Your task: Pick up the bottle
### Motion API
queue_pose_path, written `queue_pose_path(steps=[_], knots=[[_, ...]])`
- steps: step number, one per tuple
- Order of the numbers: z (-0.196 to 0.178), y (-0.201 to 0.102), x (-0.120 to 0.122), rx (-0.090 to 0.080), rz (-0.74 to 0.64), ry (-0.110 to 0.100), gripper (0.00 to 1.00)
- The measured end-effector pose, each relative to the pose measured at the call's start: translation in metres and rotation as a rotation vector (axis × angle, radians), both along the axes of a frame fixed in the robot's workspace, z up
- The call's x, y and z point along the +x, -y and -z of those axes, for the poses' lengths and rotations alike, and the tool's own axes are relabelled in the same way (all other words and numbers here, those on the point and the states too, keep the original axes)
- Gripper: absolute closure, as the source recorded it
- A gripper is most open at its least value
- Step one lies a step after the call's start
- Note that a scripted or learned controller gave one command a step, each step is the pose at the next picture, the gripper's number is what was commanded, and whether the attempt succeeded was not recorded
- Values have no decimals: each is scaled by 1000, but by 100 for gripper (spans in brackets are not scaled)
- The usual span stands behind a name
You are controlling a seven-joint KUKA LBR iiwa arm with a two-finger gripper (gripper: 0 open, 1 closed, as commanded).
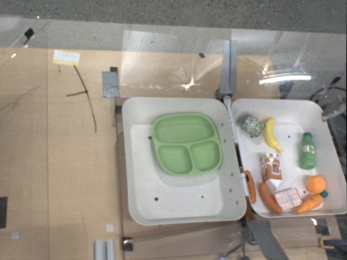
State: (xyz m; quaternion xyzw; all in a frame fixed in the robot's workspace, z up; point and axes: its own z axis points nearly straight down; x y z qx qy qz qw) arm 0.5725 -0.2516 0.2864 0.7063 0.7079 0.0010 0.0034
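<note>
Bottle work first: the small green plastic bottle (307, 151) lies flat in the right-hand white bin (320, 112), near its right wall, long axis running roughly up-down in the view, cap toward the far edge. It looks light, stiff and rather slippery, best pinched across the mid-body. The tool's state cannot be told.

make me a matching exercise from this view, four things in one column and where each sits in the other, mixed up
Things:
1. green bottle
2. green divided plate
3. banana
4. orange

Places:
A. in the left bin
B. right bin, near its right wall
C. right bin, upper middle, beside a small round green-patterned item
D. right bin, lower right, just above the carrot

Pairs: 1-B, 2-A, 3-C, 4-D
</note>
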Motion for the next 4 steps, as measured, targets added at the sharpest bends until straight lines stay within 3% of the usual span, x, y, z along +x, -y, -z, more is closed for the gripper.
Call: queue_pose_path(steps=[1, 2, 3, 4], knots=[[131, 8, 3, 1, -42, -4, 0], [194, 3, 33, 3, -325, 0, 0], [191, 6, 69, -2, -510, 0, 0], [192, 7, 76, 1, -738, -7, 0]])
